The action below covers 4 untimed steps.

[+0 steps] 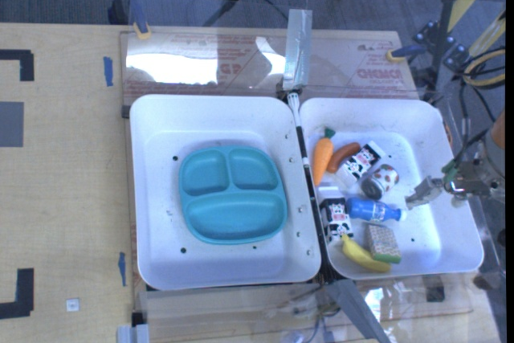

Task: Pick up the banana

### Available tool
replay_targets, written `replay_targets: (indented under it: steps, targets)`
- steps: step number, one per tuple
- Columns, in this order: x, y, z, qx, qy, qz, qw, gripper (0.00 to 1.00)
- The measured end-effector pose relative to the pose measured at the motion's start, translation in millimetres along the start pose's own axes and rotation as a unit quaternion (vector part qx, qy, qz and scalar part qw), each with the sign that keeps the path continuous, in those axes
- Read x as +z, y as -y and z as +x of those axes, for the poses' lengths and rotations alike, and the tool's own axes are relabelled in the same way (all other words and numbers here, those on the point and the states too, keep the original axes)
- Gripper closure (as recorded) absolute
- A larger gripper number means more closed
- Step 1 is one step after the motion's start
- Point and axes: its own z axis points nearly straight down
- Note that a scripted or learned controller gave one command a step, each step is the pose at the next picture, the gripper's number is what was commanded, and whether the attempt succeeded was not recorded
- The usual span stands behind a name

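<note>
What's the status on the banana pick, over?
Gripper over right bin, nothing seen between its fingers. Banana at bin's near edge, untouched. Sponge block and cow-print carton crowd it.

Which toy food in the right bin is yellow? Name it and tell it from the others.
The banana, at the near edge of the right bin, beside the cow-patterned carton. The carrot is orange, farther back by the divider.
</note>
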Motion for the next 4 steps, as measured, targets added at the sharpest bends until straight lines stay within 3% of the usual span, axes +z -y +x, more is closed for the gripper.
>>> replay_targets:
  steps: [1,2,3,4]
  targets:
    - [100,-2,9,0.040,0.001,-0.004,0.9992,0.00]
    - [3,0,107,-0.059,0.001,-0.001,0.9982,0.00]
    - [3,0,112,-0.100,0.001,-0.001,0.9950,0.00]
    - [3,0,112,-0.100,0.001,-0.001,0.9950,0.00]
